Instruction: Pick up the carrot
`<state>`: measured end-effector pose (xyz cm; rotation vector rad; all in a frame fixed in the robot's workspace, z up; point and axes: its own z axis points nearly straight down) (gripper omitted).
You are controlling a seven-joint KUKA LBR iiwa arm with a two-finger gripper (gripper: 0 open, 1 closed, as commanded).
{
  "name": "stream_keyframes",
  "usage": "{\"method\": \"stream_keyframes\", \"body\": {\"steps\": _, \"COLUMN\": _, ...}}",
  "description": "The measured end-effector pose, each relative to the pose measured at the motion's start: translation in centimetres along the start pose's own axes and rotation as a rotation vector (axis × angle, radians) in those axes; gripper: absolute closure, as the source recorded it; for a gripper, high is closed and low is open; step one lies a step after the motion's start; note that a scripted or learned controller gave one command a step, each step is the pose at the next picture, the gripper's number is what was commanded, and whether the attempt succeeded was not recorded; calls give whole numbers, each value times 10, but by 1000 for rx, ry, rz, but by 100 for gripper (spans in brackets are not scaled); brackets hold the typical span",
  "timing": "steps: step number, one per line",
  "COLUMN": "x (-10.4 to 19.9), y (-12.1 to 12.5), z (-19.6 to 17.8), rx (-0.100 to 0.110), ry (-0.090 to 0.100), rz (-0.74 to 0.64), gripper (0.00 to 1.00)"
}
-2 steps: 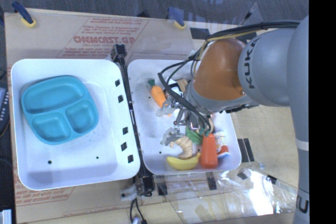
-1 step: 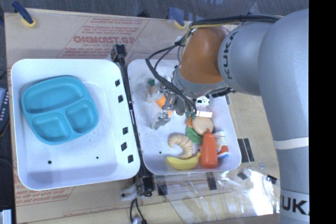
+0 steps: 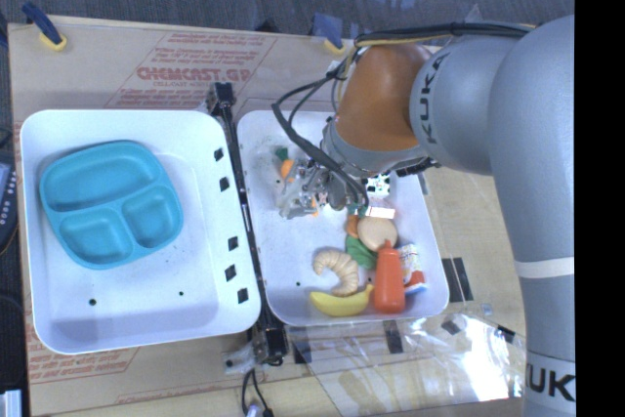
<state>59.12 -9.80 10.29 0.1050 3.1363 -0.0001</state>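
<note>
The carrot (image 3: pixel 285 168) – a small orange piece with a green top – lies in the right bin (image 3: pixel 256 239) near its far left corner, just left of the gripper (image 3: pixel 311 195), its long axis seemingly running toward the bin's far wall, though too small to be sure.

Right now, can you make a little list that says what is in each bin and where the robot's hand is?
left bin: a blue tray with sections
right bin: carrot, croissant, banana, red bottle, other toy food
carrot place: far left part of the right bin, lying free
gripper: low over the right bin, just beside the carrot
held: nothing seen between the fingers
</note>
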Motion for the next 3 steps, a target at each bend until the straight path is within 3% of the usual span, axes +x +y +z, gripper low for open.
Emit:
{"method": "stream_keyframes", "body": {"steps": 1, "x": 71, "y": 46, "z": -94, "rx": -1, "ry": -6, "rz": -67, "gripper": 100}}
{"method": "stream_keyframes", "body": {"steps": 2, "x": 80, "y": 58, "z": -89, "rx": 1, "ry": 5, "rz": 262, "gripper": 100}}
{"method": "stream_keyframes", "body": {"steps": 3, "x": 78, "y": 60, "z": -100, "rx": 0, "ry": 2, "rz": 254, "gripper": 100}}
